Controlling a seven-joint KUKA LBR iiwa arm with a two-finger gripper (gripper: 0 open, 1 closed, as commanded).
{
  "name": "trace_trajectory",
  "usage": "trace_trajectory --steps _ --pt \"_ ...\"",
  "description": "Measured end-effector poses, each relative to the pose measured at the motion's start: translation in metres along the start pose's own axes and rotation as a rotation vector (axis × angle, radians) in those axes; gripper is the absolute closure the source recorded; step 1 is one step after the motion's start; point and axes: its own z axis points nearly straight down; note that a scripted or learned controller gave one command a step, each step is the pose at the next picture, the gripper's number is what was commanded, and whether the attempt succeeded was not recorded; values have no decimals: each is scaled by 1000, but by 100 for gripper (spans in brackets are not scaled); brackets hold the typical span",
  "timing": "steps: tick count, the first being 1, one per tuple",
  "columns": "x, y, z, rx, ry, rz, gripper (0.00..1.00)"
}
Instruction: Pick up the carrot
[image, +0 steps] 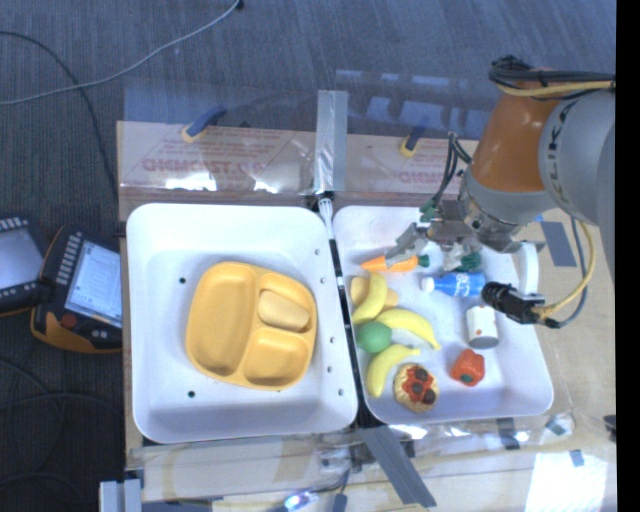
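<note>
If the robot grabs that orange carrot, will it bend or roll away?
The carrot looks like a smooth, hard toy, so it probably stays stiff. Its long tapered shape may let it slip from the gripper or roll sideways if nudged. It lies by the bananas in the right bin, which might stop it rolling far.

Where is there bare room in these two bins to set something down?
Left bin: bare white floor rings the yellow tray, widest along the far wall and left side. Right bin: crowded with carrot, bananas, bottle and gripper; a small bare patch by the far left corner.
</note>
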Motion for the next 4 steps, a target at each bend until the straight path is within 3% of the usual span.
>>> trace_trajectory --steps 1,2,3,4 --pt "-6 40 -30 -1 -2 165 0" --pt "-33 58 110 -3 -5 238 0" --pt "-6 41 111 -12 -7 214 0" --pt "-6 42 101 -12 -4 214 100"
